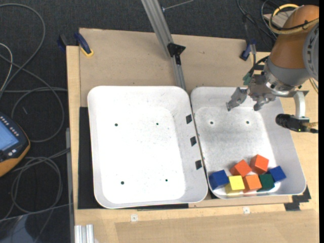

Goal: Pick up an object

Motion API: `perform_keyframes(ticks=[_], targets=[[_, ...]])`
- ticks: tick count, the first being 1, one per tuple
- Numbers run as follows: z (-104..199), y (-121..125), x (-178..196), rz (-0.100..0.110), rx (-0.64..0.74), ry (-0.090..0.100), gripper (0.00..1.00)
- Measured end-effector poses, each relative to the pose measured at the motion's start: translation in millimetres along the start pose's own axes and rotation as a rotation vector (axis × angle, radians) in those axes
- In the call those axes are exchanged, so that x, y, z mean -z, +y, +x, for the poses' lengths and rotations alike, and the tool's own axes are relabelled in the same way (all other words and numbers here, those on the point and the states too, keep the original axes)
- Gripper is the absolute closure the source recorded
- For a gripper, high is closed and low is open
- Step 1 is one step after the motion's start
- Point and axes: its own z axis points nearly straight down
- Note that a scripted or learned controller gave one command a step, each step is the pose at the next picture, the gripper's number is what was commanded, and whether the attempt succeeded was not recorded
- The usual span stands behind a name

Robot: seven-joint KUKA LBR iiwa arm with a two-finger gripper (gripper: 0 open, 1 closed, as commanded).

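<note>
Several small blocks lie clustered at the near end of the right bin (283, 135): a blue block (218, 178), a yellow block (236, 183), two orange blocks (242, 167) (251, 182), a red-orange block (260, 162), a green block (267, 180) and another blue block (277, 173). My gripper (247, 100) hangs over the far end of the same bin, well away from the blocks. Its two fingers stand spread apart with nothing between them.
The left bin (136, 146) sits beside the right one, with black clips (192, 140) along the shared edge. A metal pole (159, 24) slants up from the bench's back. Blue clamps (83, 43) hold the board's far corners. Cables and a handheld device (10, 140) lie left of the bench.
</note>
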Motion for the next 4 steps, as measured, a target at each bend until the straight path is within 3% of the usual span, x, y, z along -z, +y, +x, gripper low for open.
perform_keyframes(ticks=[1,2,3,4], targets=[[0,-2,-64,0.003,-0.001,0.001,0.00],[1,-3,-85,-0.001,0.000,0.000,0.00],[1,-1,-72,-0.007,0.000,0.000,1.00],[-7,1,-24,-0.012,-0.001,-0.003,1.00]])
